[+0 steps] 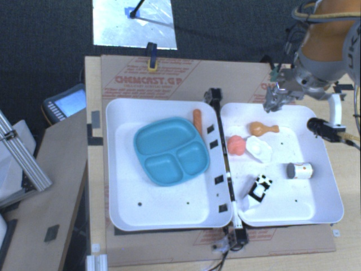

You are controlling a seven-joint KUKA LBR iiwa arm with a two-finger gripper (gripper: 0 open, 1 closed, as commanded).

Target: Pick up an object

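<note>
Camera view: gripper [274, 105] hovers above right bin's [324, 199] far rim.

Dark grey carpet floor [45, 38] is stretching behind the pale wooden counter [67, 168]. A shiny square metal plate [135, 30] is lying on it, catching light, beside a printed brown cardboard sheet [169, 78].
</note>
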